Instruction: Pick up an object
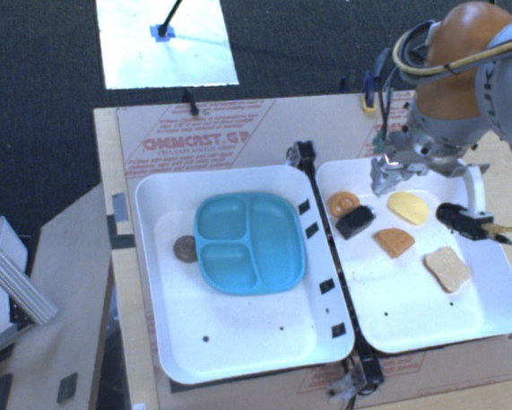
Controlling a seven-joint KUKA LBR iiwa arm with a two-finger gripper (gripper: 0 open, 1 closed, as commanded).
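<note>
My gripper [387, 181] hangs over the back of the right bin [500, 311], with nothing visibly held in it. Just left of it and below lies an orange ring-shaped piece [344, 204], touching a black block [355, 222]. A yellow oval piece [407, 207] lies right of the gripper's tip. Nearer the front are an orange wedge [393, 241] and a tan bread slice [448, 268].
The left bin [175, 343] holds a blue divided plate [247, 243] with a small brown round thing [184, 248] at its left edge. A black-clipped ridge [326, 256] separates the two bins. The arm's grey and orange body [459, 63] looms over the back right corner.
</note>
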